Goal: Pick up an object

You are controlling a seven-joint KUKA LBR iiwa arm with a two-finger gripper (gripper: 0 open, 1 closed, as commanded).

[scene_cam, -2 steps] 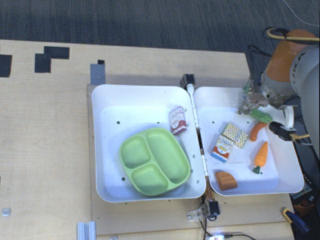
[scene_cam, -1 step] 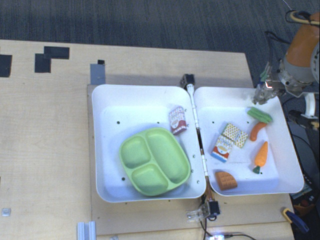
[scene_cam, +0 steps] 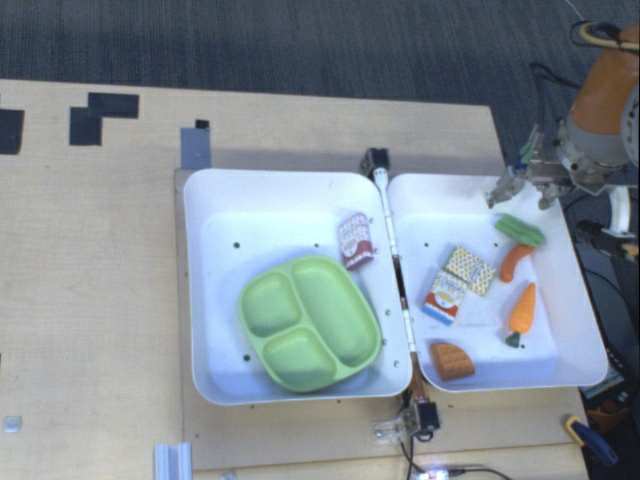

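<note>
While end effector hovers seemingly spread and unladen, green toy just below, carrot farther.

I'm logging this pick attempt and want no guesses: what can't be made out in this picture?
- Gripper, camera view: fingers too small and blurred to read as open or shut.
- Arm: cut off by the right edge.
- Small packet in the left bin: print too small to read.
- Boxes in the right bin: labels blurred.
</note>
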